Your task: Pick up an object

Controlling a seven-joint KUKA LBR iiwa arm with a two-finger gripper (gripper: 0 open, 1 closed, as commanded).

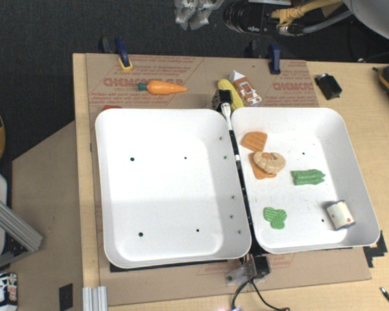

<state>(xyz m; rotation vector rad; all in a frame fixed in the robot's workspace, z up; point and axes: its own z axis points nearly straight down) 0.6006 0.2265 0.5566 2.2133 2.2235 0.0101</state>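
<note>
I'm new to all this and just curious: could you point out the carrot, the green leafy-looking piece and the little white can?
carrot [163,88], camera view, middle of its orange body.
green leafy piece [275,217], camera view, centre of the piece.
white can [340,214], camera view, middle of its side.

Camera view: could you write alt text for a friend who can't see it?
Two shallow white bins sit side by side on a bench; the right bin holds small toy foods, among them a green piece, while a toy carrot lies on the bench behind the left bin. The gripper hangs above the bench's far edge.
</note>
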